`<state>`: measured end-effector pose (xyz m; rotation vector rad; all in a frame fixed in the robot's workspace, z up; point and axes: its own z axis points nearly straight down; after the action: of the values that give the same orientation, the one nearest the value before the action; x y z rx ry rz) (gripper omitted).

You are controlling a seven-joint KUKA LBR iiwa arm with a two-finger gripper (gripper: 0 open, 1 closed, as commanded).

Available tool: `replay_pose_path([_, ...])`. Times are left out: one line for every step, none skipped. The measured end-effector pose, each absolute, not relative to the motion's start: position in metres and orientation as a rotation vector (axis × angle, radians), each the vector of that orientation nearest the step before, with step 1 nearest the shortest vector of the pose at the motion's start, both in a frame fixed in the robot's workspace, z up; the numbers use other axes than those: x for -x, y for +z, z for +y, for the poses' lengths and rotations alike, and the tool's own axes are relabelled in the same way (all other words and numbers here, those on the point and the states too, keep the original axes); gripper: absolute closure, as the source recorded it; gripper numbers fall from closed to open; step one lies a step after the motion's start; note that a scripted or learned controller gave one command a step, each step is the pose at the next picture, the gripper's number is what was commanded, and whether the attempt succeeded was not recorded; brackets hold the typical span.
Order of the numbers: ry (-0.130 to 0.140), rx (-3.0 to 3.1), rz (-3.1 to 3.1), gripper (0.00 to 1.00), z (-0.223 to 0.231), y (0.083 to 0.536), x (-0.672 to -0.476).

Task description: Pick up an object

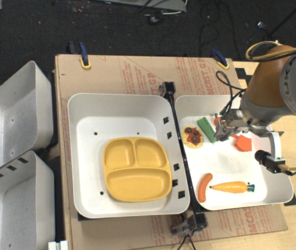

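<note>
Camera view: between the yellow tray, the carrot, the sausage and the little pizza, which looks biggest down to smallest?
1. Yellow tray, by far.
2. Carrot.
3. Sausage and little pizza look too alike to rank.

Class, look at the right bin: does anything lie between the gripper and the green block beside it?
Nothing visible does. The gripper sits low in the right bin, right next to the green block, with no toy between them. The pizza slice lies just beyond the block, on its far side.
</note>
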<state>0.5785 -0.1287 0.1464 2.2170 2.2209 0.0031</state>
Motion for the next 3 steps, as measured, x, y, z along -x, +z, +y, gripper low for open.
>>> replay_pose_path([0.003,-2.220,2.217,1.00,-0.137,0.204,-0.574])
replay_pose_path([0.002,-2.218,2.221,1.00,-0.137,0.218,-0.575])
replay_pose_path([0.001,-2.215,2.232,1.00,-0.078,0.228,-0.560])
